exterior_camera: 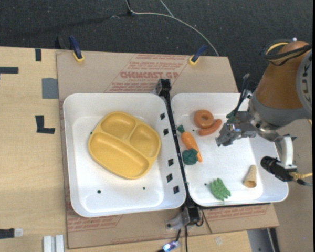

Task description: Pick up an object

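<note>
Dark two-finger tool (226, 139) poised over the right shallow white bin (268, 196), finger state impossible to tell. Just left: brown doughnut-shaped toy (202, 117), orange sausage (211, 127), orange carrot (189, 140).

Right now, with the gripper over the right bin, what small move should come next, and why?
Probably a short shift left toward the sausage, then down: the gripper hovers beside it, holding nothing, and the sausage, curled under the doughnut, is the nearest object.
</note>
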Controlling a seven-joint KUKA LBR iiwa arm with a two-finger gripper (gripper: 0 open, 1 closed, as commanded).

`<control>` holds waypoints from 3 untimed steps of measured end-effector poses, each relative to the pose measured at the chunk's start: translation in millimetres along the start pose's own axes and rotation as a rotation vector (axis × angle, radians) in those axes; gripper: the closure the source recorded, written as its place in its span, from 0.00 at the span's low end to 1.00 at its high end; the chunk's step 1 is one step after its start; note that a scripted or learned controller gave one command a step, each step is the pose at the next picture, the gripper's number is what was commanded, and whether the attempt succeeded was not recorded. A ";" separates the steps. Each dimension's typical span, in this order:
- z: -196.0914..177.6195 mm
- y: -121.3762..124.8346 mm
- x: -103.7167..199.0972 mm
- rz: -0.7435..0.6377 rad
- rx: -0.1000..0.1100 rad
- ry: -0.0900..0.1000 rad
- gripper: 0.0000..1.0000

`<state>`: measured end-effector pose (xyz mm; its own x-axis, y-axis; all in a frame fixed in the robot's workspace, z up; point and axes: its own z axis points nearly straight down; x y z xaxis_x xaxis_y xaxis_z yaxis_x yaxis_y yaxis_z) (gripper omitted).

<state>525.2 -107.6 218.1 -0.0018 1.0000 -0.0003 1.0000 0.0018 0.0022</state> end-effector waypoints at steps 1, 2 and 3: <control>-10.6 -5.1 51.5 -0.005 0.002 0.002 1.00; -3.5 -18.7 107.4 -0.005 0.006 0.002 1.00; 1.3 -25.3 152.3 -0.004 0.005 0.001 1.00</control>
<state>499.7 44.6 216.8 -0.0060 1.0000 0.0011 1.0000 0.0060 -0.0031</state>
